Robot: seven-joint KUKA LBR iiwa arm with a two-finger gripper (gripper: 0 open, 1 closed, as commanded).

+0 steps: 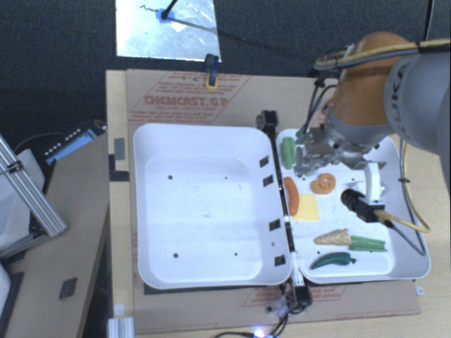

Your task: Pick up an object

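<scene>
Brown cardboard [183,97] covers the bench, and on it two shallow white bins sit side by side. The grey arm [419,101] reaches over the bin nearer to it [384,263], while the farther bin [204,203] lies well apart from the action. Every candidate for the pick lies in the near bin. A pale green piece [287,151] rests against the wall shared with the other bin, and an orange ring [325,183] sits a little inward from it. A long orange piece [290,196] lies beside a flat yellow square [309,208]. Further towards the front are a pale cone with a green end [350,240] and a dark green pepper [333,260]. The gripper [304,164] is low in the upper corner of this bin, between the pale green piece and the orange ring. It is just beside both, but I cannot make out whether it touches either. From this slant I also cannot tell whether the gripper is spread or closed. Nothing is visibly caught in it, and all the pieces appear to rest on the bin floor. As I judge it, the reach into the bin is done but the pick itself is not. Still to come are a firm grasp on one piece, most likely the green one or the ring given how close they are, and then the lift clear of the bin.
</scene>
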